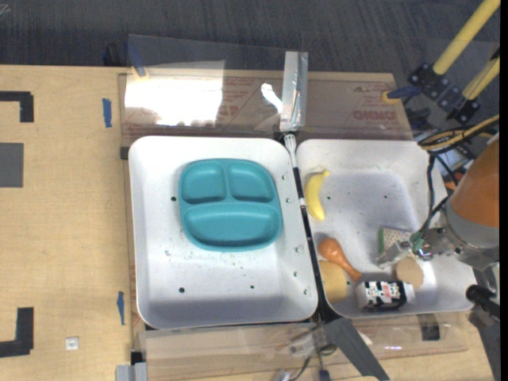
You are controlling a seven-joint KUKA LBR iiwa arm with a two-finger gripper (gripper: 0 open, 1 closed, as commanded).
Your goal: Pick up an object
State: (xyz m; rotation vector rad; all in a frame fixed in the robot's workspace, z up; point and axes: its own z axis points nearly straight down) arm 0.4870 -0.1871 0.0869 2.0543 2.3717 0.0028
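Green packet [391, 237] just beside the end effector [418, 244], left of it

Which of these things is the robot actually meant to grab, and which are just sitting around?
Could be picked, all in the right bin:
- banana
- orange maraca-like toy
- black-and-white can
- green-and-white packet
- tan round piece
The gripper works among them.

Just lying about:
- teal divided plate in the left bin
- clear plastic sheet behind the bins
- yellow poles
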